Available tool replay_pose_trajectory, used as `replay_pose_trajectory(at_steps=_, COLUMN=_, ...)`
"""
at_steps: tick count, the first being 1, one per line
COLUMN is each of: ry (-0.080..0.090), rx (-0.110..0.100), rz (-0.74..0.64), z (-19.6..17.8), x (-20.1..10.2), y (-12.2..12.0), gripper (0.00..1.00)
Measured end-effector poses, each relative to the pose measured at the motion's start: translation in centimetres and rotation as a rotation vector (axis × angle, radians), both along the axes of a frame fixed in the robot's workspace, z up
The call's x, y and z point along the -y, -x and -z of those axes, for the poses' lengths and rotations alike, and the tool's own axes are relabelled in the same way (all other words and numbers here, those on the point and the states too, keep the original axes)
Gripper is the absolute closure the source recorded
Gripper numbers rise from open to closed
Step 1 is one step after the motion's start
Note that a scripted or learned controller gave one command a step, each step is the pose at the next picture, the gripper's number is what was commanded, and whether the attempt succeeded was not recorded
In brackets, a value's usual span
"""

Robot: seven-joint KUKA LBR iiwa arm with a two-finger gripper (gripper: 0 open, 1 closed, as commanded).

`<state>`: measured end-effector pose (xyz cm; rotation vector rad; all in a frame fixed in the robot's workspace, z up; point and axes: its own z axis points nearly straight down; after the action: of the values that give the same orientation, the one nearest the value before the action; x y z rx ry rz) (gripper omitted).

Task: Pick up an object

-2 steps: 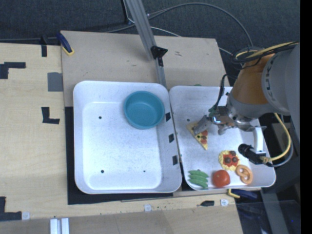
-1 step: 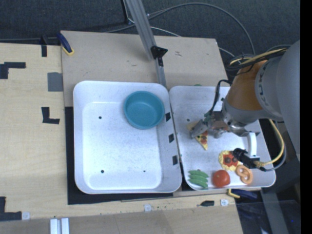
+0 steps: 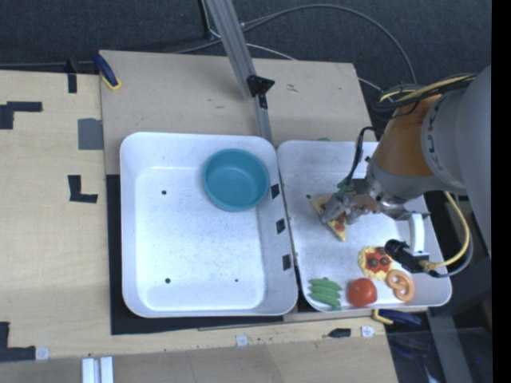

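Tomato (image 3: pixel 362 291) and beans (image 3: pixel 324 291) lie at the right bin (image 3: pixel 307 162) front edge, while the end effector (image 3: pixel 345 206) sits low on the pizza slice (image 3: pixel 335 222) mid-bin, finger state indeterminable, so the pick appears unfinished: grasp unconfirmed, lift remaining.

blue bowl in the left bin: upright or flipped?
Upright. The blue bowl sits in the left bin's far right corner with its open mouth up: rim and inner floor are visible, and nothing shows inside it.
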<state>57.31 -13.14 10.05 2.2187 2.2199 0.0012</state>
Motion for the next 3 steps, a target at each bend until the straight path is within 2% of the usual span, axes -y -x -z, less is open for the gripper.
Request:
replay_pose_trajectory(at_steps=2, ry=-0.001, rx=0.001, rz=0.000, z=-10.9, x=-0.6, y=-0.8, gripper=1.00)
replay_pose_trajectory(at_steps=3, ry=-0.003, rx=-0.002, rz=-0.003, z=-12.2, x=-5.2, y=0.5, gripper=1.00)
